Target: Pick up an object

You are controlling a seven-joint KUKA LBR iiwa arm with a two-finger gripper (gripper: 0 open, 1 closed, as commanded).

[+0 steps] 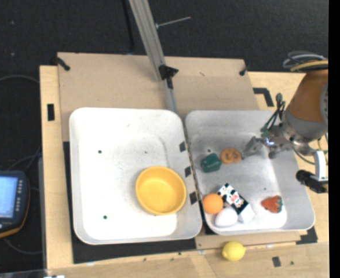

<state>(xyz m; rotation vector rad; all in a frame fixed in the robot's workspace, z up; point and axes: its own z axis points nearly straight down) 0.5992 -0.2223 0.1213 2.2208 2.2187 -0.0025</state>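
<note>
End effector, grip state unclear, hangs beside the round orange cookie, no clear long axis

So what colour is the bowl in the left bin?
Yellow. The bowl shows plainly in the camera view, near the left bin's lower right.

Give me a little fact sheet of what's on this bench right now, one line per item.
left bin: holds a yellow bowl
right bin: green piece, orange round piece, orange ball, black-and-white block, white egg shape, red piece
outside bins: yellow lemon on the bench's near edge
gripper: low over the right bin, near the orange round piece; grasp unclear
</note>
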